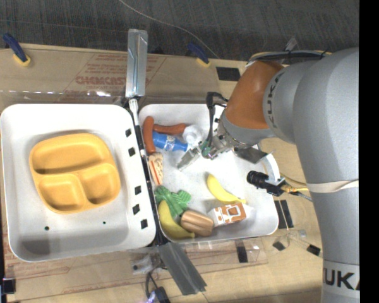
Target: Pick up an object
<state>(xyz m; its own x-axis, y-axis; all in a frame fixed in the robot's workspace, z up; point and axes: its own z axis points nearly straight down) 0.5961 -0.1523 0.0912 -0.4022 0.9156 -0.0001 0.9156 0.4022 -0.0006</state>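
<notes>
Camera view: the gripper [191, 157] is seen low in the right bin [265, 223], its fingers slightly parted with nothing between them. Just beside its tip a blue-labelled bottle [175, 142] lies against one brown sausage [159, 131]. Two bananas are counted, one [222, 189] mid-bin, one [167, 222] at the near edge. One yellow tray [74, 170] occupies the left bin [19, 232].

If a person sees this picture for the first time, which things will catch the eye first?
First, the big grey arm with its orange band, reaching in from the right over the right bin. Next, the yellow divided tray lying alone in the left bin. Then the toy food crowded below the claw, such as the banana.
</notes>
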